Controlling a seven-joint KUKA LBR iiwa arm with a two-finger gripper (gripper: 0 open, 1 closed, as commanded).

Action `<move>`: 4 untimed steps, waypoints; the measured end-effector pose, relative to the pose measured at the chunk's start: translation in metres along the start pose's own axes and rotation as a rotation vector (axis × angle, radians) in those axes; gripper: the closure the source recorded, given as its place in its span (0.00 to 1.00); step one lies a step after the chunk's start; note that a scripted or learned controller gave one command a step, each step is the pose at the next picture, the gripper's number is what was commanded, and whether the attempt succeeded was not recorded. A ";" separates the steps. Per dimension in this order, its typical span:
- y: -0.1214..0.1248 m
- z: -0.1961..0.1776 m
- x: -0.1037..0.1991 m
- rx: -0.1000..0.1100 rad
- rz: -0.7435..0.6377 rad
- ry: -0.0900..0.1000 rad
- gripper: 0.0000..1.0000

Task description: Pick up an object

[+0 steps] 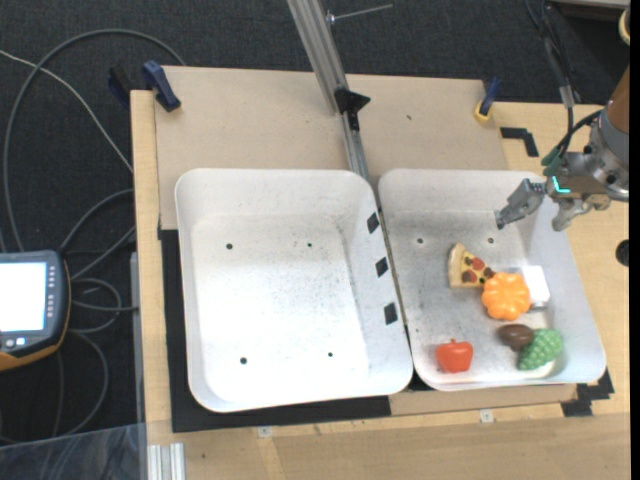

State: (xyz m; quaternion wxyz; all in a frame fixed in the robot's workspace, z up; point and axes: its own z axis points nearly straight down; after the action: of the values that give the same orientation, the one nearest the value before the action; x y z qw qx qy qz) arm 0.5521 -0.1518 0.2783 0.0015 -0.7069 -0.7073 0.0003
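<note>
My gripper (541, 208) hangs over the far right part of the right bin (425, 208), its two fingers spread apart with nothing between them. Below it in that bin lie a pizza slice (466, 266), an orange pumpkin (505, 295), a white block (532, 284) behind the pumpkin, a red pepper (455, 355), a brown item (516, 336) and a green grape bunch (541, 349). The gripper is well above and behind these toys, nearest the pizza slice.
The left bin (280, 288) sits beside the right one, with black clips along their shared wall. A slanted metal pole (318, 43) rises behind the bins. A pendant screen (25, 303) and cables lie left of the bench.
</note>
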 end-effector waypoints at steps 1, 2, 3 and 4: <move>-0.002 0.044 0.006 0.004 0.000 0.001 0.00; -0.002 0.099 -0.004 0.006 0.002 0.001 0.00; -0.008 0.143 -0.003 0.005 0.001 0.002 0.00; -0.006 0.129 -0.003 -0.004 0.000 0.000 1.00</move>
State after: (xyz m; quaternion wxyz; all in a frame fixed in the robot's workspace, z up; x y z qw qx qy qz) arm 0.5454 -0.1543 0.1492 0.0001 -0.7070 -0.7072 -0.0008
